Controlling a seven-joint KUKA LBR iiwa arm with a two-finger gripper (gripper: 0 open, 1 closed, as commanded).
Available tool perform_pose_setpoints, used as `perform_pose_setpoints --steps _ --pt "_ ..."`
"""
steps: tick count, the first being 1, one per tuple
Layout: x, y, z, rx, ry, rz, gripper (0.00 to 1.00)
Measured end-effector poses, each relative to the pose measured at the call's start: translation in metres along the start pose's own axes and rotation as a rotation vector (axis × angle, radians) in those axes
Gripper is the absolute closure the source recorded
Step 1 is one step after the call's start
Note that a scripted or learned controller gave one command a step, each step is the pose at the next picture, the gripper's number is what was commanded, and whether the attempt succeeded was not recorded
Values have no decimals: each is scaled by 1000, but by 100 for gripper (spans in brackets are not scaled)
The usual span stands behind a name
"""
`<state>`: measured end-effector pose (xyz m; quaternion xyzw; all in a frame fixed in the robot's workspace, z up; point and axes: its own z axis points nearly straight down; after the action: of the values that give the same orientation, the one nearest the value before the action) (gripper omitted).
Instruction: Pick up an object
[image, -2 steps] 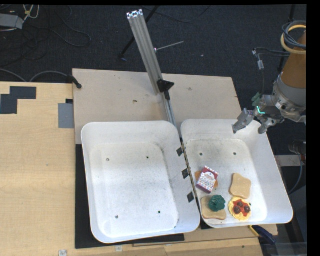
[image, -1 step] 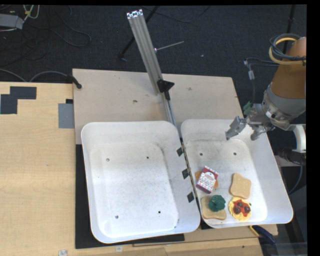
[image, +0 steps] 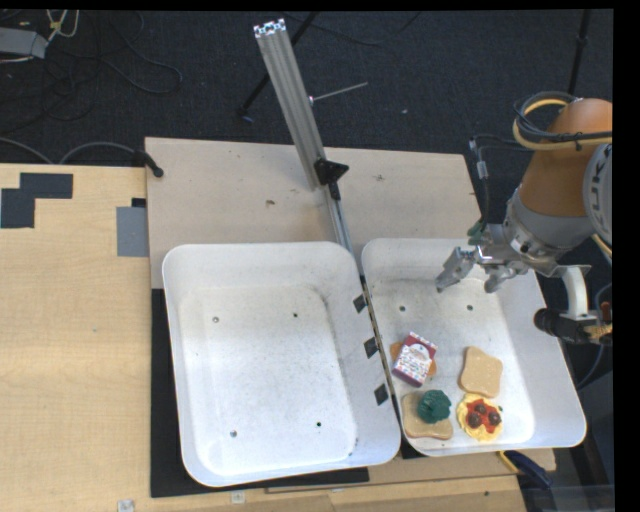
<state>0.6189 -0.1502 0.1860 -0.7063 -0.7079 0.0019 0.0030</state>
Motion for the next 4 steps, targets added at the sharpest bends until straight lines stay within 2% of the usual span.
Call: perform_pose_setpoints --steps 1,2,4 --pt "5 4 46 0 0 -1 0" --pt "4 5 33 -4 -1 2 100" --pt "2 10 -84 -11 -3 2 100"
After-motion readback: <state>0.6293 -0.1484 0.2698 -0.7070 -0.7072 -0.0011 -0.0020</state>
